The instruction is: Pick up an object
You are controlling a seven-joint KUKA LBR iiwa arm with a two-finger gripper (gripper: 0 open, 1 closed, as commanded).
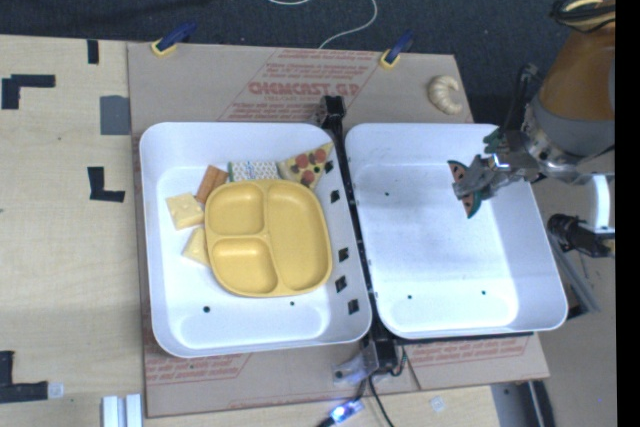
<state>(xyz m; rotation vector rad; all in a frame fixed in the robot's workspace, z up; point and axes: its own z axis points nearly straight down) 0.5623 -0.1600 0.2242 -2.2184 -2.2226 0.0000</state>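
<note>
My gripper (470,187) hangs over the upper right part of the right bin (440,260), reaching in from the right. A small red and green object (466,178) shows between its dark fingers, which are shut on it, and it looks lifted off the bin floor. In the left bin (160,150) lies a yellow divided plate (268,237). Around the plate are a pale tan block (184,210), an orange-brown piece (211,182), a speckled strip (252,171) and a pizza-like slice (312,162).
A beige lump (447,93) rests on the cardboard sheet behind the right bin. Two clamps (174,37) (397,46) hold the sheet's back edge. A white cable (330,0) loops on the dark floor beyond. A black divider (345,215) runs between the bins.
</note>
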